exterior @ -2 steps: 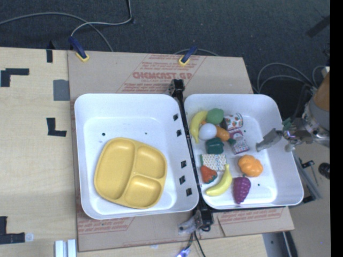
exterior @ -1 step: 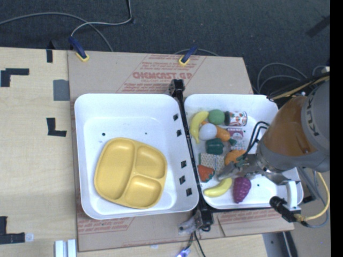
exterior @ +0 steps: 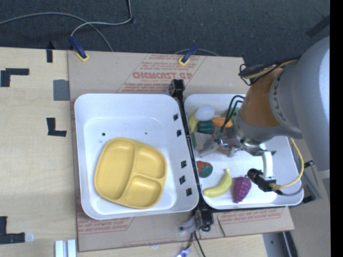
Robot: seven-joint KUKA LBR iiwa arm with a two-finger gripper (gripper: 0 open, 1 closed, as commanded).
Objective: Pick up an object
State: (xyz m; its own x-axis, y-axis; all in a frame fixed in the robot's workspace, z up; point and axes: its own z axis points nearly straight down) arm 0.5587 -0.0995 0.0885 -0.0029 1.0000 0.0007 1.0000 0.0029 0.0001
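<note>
**Fig. — Arm over the right bin, two-bin surface seen from above**

Near edge, bottom of view: pale wood surface (exterior: 32, 186) w/ black tape marks at left; a cardboard sheet (exterior: 155, 71) lies on it under both bins, red print legible at its far side. A cable cluster sits at the near end of the bin junction.

Left bin (exterior: 86, 116): white, shallow, holds a yellow divided tray (exterior: 130, 171), three compartments, resting toward the near-left corner.

Right bin (exterior: 284, 199): white, holds the candidate objects. Nearest row: banana (exterior: 218, 186) just beside a purple grape bunch (exterior: 241, 188), approx. touching. Slightly farther, by the divider, a red-and-green fruit (exterior: 204, 168). Farther still: a green item (exterior: 205, 127), a white round item (exterior: 204, 113) and an orange piece (exterior: 220, 122), all close together near the bin's far-left corner.

Arm (exterior: 300, 106): grey, orange band, enters from the right and covers much of the right bin. Hand (exterior: 228, 143) is low over the bin's middle, near the green item; whether it is spread or pinching anything — cannot tell, detail too cluttered.

Far side: two blue-and-yellow clamps (exterior: 79, 51) on the cardboard's far edge. Beyond, dark carpet floor (exterior: 214, 15) w/ a thin cable crossing it.
</note>
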